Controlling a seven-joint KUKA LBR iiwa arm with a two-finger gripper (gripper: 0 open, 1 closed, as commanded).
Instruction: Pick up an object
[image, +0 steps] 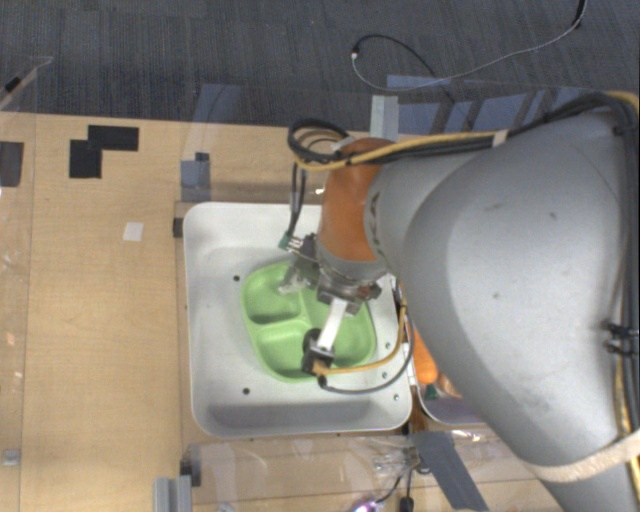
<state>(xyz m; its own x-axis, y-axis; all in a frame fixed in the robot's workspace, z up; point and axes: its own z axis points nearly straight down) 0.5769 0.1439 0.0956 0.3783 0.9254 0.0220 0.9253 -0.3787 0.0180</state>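
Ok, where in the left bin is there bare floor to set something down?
Two bare patches in the left bin: the strip between its left wall and the green tray, and the band between the tray and the bin's wall toward the view's bottom. It is crowded on the bin's right side, where the arm hangs over the tray.

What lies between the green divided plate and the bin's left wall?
Camera view shows only bare bin floor between the green divided plate and the left wall.
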